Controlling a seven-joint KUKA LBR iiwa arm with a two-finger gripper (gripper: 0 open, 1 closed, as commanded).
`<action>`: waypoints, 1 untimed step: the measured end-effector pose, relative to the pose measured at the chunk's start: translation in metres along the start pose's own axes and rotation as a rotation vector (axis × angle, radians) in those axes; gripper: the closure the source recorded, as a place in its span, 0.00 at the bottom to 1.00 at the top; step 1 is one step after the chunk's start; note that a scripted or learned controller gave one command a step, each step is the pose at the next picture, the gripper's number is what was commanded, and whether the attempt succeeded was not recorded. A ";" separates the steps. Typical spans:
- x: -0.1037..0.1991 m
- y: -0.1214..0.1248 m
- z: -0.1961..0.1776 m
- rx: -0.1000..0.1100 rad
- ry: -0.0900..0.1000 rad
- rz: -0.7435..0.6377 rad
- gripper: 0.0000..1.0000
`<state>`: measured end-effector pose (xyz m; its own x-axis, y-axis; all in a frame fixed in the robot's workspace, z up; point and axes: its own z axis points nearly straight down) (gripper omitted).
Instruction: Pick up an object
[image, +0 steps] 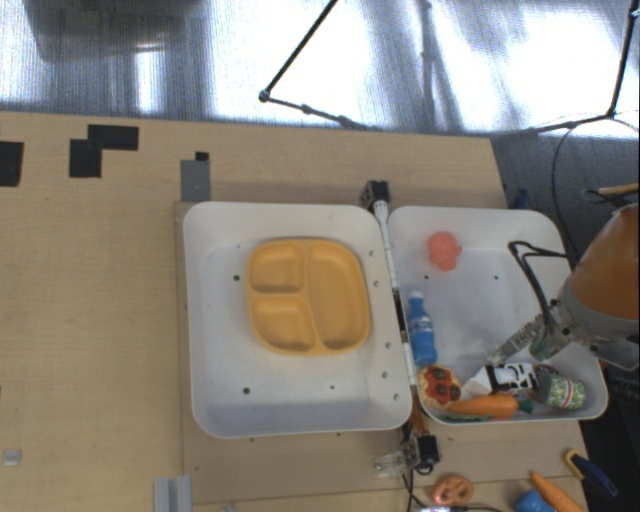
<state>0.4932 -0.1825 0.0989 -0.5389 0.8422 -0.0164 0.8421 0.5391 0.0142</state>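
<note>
Nothing grabbed yet: the two-finger gripper (512, 348) hangs above the black-and-white patterned carton (513, 377) in the right white bin (480, 235), grip state unclear tbh.

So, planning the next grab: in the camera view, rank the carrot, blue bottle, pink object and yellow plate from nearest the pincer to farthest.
From the pincer:
1. Carrot, just below it, right bin's front edge.
2. Blue bottle, right bin's left wall.
3. Pink object, right bin's back.
4. Yellow plate, left bin.

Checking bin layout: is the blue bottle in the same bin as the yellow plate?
No. The blue bottle lies in the right bin, while the yellow plate sits in the left bin.
</note>
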 end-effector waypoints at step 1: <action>0.045 0.035 -0.062 0.012 0.013 0.103 1.00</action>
<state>0.4974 -0.1251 0.1605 -0.4492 0.8934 -0.0024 0.8934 0.4492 0.0037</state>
